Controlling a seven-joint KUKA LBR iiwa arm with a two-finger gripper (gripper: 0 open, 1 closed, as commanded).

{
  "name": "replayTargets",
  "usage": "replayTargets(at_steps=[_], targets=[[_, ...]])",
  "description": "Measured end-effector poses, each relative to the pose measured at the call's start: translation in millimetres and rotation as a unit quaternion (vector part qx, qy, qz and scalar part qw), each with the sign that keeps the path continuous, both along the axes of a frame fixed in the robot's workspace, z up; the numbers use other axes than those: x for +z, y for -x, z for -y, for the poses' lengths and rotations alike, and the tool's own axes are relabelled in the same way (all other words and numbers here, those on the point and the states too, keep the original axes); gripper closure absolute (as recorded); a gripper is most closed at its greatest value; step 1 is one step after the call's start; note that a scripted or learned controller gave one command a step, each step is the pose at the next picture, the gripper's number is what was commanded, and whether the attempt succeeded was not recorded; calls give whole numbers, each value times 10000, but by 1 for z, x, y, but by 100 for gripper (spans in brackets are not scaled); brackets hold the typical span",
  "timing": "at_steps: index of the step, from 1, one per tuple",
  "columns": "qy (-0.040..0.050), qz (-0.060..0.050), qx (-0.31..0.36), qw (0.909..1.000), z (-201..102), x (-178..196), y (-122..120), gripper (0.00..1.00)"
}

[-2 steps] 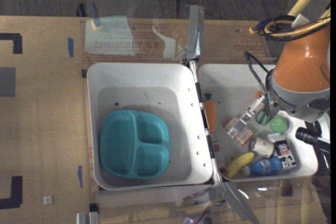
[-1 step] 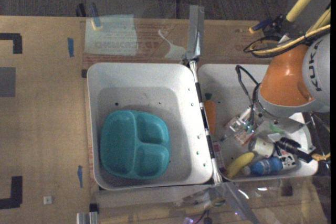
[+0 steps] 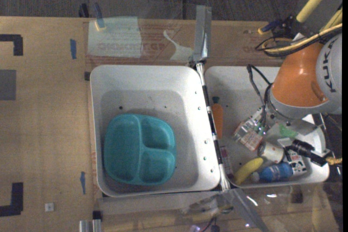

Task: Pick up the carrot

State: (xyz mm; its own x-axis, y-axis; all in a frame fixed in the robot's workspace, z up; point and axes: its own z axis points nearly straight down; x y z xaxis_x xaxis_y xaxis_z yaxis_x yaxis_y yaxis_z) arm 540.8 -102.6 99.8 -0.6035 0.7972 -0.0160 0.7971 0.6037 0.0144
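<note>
Looking at the claw [image 3: 251, 133], you find it low in the right-hand shallow white plastic bin [image 3: 234, 80], hanging from the grey arm with its orange band [image 3: 296, 84], which comes in from three o'clock. You cannot tell from this angle whether the claw is clenched or released, and nothing can be seen gripped in it.

At nine o'clock from the claw, apart from it, the slim orange carrot with a small green top [image 3: 217, 119] lies lengthwise against the bin's left wall, green end towards twelve o'clock.

At six o'clock from the claw rests a curved yellow banana [image 3: 248, 169], and just beside that, at five o'clock, a blue plastic bottle [image 3: 274, 173] lies on its side. A small white cylinder [image 3: 272, 151] sits between the claw and the bottle.

Further out at nine o'clock, past the carrot, the left-hand white bin [image 3: 109, 84] holds a teal plastic plate with divided compartments [image 3: 140, 148]. Both bins stand on the pale brown desk [image 3: 43, 117].
</note>
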Motion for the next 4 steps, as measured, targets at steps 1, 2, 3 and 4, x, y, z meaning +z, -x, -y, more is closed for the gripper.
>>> replayTargets(at_steps=[1, 2, 3, 4], targets=[[10, -82, 2138, 9768, -7, 113, 36, 100], [-23, -113, 112, 9999, -34, 85, 48, 100], [5, -105, 2684, 9633, -39, 85, 61, 100], [9, -76, 2669, 9637, -38, 95, 59, 100]])
